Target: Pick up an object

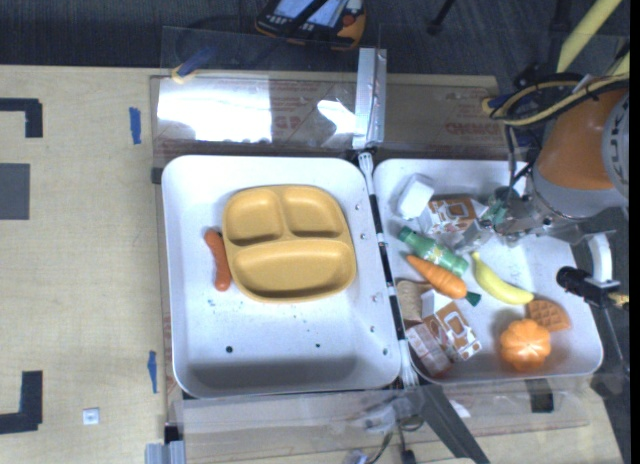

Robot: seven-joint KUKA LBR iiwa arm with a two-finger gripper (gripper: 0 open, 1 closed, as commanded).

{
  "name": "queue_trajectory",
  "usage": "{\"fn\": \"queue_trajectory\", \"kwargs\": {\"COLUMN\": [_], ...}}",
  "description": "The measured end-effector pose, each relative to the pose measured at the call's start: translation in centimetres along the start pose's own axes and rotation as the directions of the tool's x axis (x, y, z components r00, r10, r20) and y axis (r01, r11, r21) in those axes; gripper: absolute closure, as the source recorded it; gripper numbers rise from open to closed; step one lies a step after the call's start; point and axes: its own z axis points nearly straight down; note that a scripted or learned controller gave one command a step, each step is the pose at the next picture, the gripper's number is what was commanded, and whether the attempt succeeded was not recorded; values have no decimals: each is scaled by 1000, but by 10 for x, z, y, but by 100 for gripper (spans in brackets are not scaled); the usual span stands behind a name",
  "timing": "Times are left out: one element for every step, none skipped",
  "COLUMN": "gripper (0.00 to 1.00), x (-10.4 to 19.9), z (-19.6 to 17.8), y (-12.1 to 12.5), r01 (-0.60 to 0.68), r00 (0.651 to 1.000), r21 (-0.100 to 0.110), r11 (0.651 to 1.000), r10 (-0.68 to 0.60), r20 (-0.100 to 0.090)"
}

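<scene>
The arm reaches into the right bin, full of toy food.

The hand sits in the upper right of the frame, low over the bin's top part, near a small brown-and-white carton. I cannot tell how far open it is or if it has hold of anything. Close by, in the middle of the bin, lie a green bottle, a carrot and a banana. The banana looks light, hard and smooth, so it may slip; I would pinch it across its middle. The orange at the lower right is round and could roll away. The left bin holds a yellow tray with a small sausage just beside it.
</scene>
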Motion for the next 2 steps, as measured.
{"fn": "queue_trajectory", "kwargs": {"gripper": [0, 100], "x": [12, 10], "z": [9, -1], "y": [-30, -28], "r01": [242, 239], "r00": [970, 971], "r21": [-5, -9], "r11": [970, 971], "r10": [-242, -239], "r20": [2, 4]}}
